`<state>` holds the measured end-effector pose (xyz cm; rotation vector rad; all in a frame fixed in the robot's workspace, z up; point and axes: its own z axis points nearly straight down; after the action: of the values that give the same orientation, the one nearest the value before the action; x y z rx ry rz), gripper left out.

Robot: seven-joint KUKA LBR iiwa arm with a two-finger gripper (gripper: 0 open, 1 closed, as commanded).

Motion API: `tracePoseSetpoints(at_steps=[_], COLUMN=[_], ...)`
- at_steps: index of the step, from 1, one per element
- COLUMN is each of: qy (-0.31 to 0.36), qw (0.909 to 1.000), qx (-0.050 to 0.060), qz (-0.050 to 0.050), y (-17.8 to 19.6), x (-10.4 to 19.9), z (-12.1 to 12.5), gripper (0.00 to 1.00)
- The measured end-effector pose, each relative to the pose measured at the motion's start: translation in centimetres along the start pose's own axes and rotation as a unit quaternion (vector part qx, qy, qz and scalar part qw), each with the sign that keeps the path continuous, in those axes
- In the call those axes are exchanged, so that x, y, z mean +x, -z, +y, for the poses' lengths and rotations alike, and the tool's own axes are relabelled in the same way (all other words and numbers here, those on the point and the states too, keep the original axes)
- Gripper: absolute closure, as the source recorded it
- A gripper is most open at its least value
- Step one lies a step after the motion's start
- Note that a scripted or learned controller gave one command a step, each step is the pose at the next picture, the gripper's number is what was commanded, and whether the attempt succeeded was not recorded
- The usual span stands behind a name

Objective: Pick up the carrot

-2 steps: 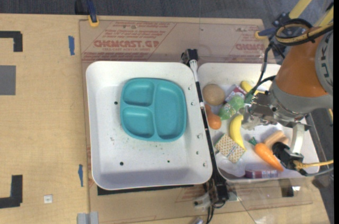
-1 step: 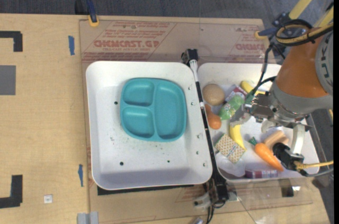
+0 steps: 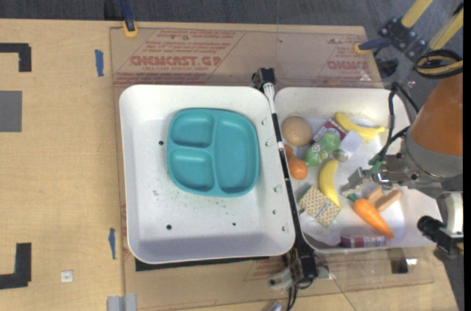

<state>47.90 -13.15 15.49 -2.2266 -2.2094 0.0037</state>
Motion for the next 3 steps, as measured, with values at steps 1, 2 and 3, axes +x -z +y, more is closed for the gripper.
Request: tracePoseSetpoints(at_steps=[1, 2, 3], qy=[-0.006, -0.007, -0.003], qw=[1.0000, 0.9999, 0.9999], qx=[-0.008, -0.012, -0.007], qz=[-0.001, -0.004, 0.008], y=[-5.5, -4.3, -4.5], x=[-4.5, -4.7, -3.6], z=[0.6, 0.8, 0.9], gripper=[0.00, 1.00, 0.00])
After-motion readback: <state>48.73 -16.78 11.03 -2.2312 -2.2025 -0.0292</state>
